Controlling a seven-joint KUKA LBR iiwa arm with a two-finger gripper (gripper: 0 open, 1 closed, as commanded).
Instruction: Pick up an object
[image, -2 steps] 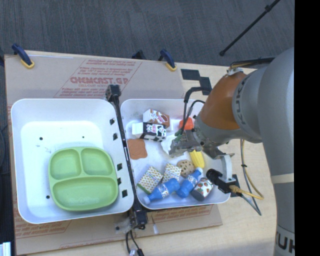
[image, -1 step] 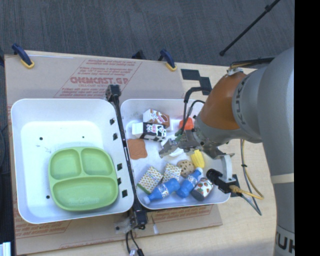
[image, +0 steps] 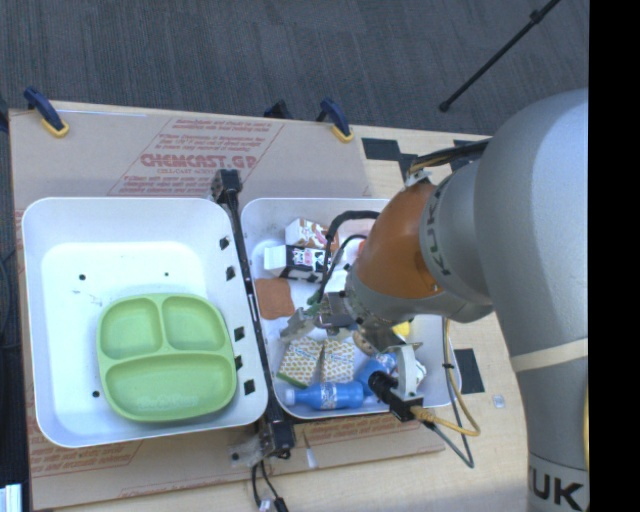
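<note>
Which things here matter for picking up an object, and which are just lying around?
Part of the job:
end effector, low in the right bin
blue bottle
patterned packets
brown piece
small carton

Just lying about:
green divided plate in the left bin
cardboard sheet
blue clamps

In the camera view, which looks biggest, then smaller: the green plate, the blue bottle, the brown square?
1. Green plate, by far the largest.
2. Blue bottle.
3. Brown square. It looks close to the bottle in size, and the arm hides part of the bottle, so that order is unsure.
</note>
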